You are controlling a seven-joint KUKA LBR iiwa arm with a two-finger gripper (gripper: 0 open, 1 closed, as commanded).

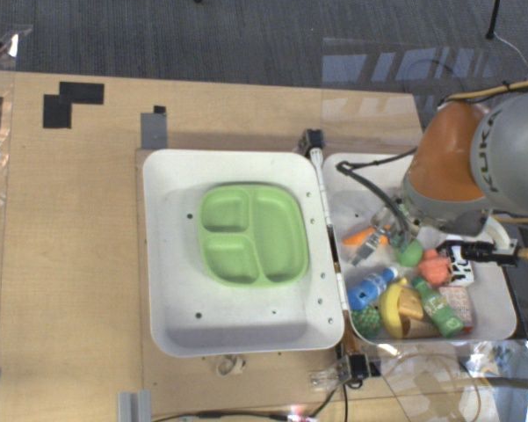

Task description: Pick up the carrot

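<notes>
The carrot (358, 235) lies near the right bin's (508, 323) left wall, toward its far edge. The gripper (375, 243) reaches beside it, approaching; its jaws' state I cannot tell. Next: settle astride the carrot.

Robotics lab, test-bench setup. Plywood bench (70, 262) on grey carpet (246, 25). Industrial arm (483, 165), grey with orange band, reaching in at bench right edge. Two white bins (171, 236) side by side mid-bench, screwed down. Black tape marks (70, 102) near bench far-left corner. Loose cables (369, 178) over right bin and along bench near edge. Stand legs (492, 7) on carpet beyond far edge. Toy food (404, 301) and green tray (250, 234) as props, not real kitchenware.
</notes>
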